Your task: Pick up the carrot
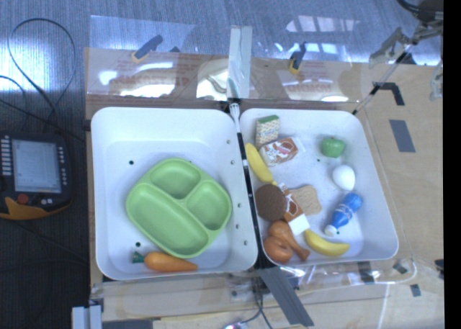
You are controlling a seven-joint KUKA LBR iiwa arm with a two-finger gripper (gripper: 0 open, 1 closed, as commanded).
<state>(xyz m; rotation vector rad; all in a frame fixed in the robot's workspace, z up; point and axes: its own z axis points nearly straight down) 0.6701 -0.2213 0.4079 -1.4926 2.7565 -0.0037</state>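
Orange and lying flat, the carrot [168, 263] rests on the floor of the left bin [115, 133], close to that bin's near wall, its dark green top end pointing left. It lies just beside the near edge of the green divided plate [179, 206], which sits slightly tilted in the middle of the same bin; contact between the two cannot be confirmed. The right bin [374, 176] holds a mixed lot: a checkered cracker block [268, 130], a packaged item with red print [279, 151], a green apple [332, 147], a white egg [344, 177], a blue and white bottle [343, 213], two bananas [258, 163] [325, 243], a brown round piece [270, 201], a slice of toast [303, 199] and an orange-brown drumstick [281, 242]. Whether the gripper is open or closed cannot be told from this view. Nothing is touching the carrot from above.
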